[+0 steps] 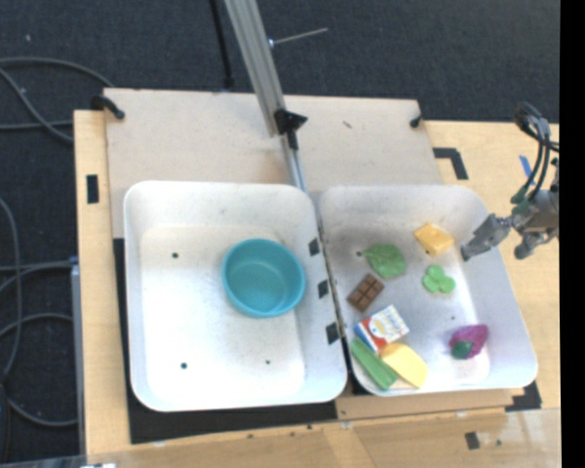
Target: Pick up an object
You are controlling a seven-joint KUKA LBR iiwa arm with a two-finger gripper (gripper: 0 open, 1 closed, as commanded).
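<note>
Objects (pixel 432 239) lie ungrasped in the right bin (pixel 502 291). The tool (pixel 483 236) hovers at its edge, grip unreadable. Next it needs to descend onto one.

Counter (pixel 97 437): light wood, standing on dark carpet.
Board (pixel 195 139): pale beige sheet lying flat on the counter, beneath the rear of both bins.
Left bin (pixel 156 213): shallow, white, on the counter.
Right bin (pixel 502 295): white, edge to edge with the left bin, possibly touching.
Black marks (pixel 453 161): probably tape, near the counter's corners.
</note>
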